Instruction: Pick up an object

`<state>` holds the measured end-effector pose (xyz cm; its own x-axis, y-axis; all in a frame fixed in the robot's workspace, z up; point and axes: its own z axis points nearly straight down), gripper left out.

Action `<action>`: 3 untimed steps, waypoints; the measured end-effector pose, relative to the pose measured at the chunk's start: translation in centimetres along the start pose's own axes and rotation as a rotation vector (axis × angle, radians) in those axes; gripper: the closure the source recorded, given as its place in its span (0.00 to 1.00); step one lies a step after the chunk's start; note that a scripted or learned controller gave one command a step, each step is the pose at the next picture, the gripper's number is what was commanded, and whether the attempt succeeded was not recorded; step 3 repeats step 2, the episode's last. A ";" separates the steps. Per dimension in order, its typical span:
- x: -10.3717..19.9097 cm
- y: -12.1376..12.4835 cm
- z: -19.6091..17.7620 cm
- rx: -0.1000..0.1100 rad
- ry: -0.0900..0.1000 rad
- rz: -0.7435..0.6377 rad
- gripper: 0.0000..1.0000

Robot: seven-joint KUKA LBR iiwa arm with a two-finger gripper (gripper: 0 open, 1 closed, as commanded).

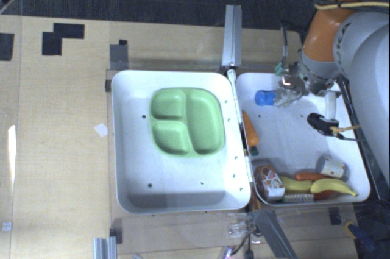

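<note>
My gripper [285, 95] hangs low over the far part of the right bin [286, 130], under the orange wrist band. A small blue cylinder [265, 97] lies right at its left side, touching or nearly touching it; whether it sits between the fingers I cannot tell. An orange carrot [248, 128] lies along the bin's left wall. At the near end lie a brown and red can [270, 182], a red chili [309, 177], a yellow banana [333, 189] and a small pale cup [331, 166].
The left bin [131, 148] holds a green divided plate [186, 121] in its far half. A metal rail [231, 38] stands between the bins at the back. The arm's grey body fills the right side above the right bin.
</note>
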<state>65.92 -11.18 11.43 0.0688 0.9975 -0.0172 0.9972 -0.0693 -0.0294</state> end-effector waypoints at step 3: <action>0.6 0.5 -16.2 -0.024 0.027 0.706 1.00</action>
